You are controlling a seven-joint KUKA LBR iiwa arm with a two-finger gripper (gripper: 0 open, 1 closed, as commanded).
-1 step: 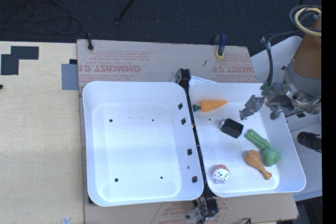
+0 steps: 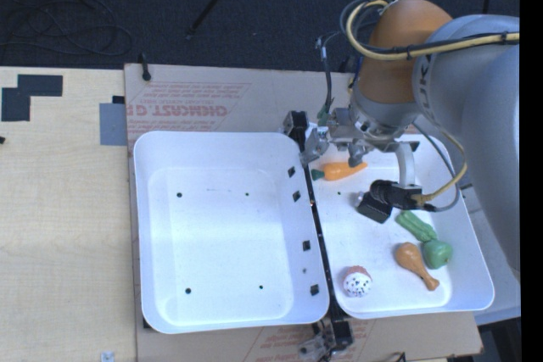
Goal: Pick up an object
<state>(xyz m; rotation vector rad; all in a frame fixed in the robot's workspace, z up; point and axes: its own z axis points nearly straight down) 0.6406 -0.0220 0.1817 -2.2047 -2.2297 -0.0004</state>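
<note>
My gripper (image 2: 335, 153) hangs over the back left corner of the right bin (image 2: 475, 288). Its fingers are spread open, with nothing between them. An orange toy carrot (image 2: 345, 170) with a green tip lies on the bin floor just in front of the fingertips, close to the divider. A green toy vegetable (image 2: 425, 236) sits toward the right side of this bin. Beside it lies a tan drumstick (image 2: 416, 264). A small white ball (image 2: 357, 281) with dark spots and a pink patch rests near the front left corner.
The left bin (image 2: 153, 182) stands side by side with the right one, its wall meeting the right bin's along a line of black clips (image 2: 306, 246). Cardboard (image 2: 204, 102) lies under both bins. The arm's grey body (image 2: 475, 89) covers the right bin's back right part.
</note>
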